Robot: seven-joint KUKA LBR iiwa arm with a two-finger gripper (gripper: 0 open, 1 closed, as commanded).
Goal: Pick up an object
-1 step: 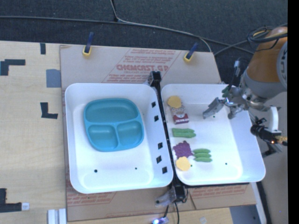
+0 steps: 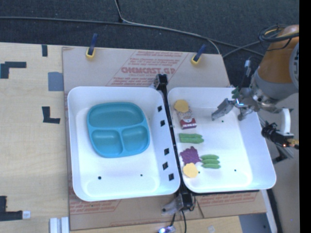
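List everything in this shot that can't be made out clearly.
- Tool, camera view: small and blurred, seen at a slant, so whether anything sits in it is unclear.
- Red-and-white item in the right bin: too small to identify.
- Purple piece and the yellow piece beside it: blurred, so touching or apart is unclear.
- Arm: cut off by the frame's right side.

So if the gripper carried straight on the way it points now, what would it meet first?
The gripper points left and slightly down over the right bin. Probably bare bin floor first; if it stays above the floor, the red-and-white item. Depth is unclear.
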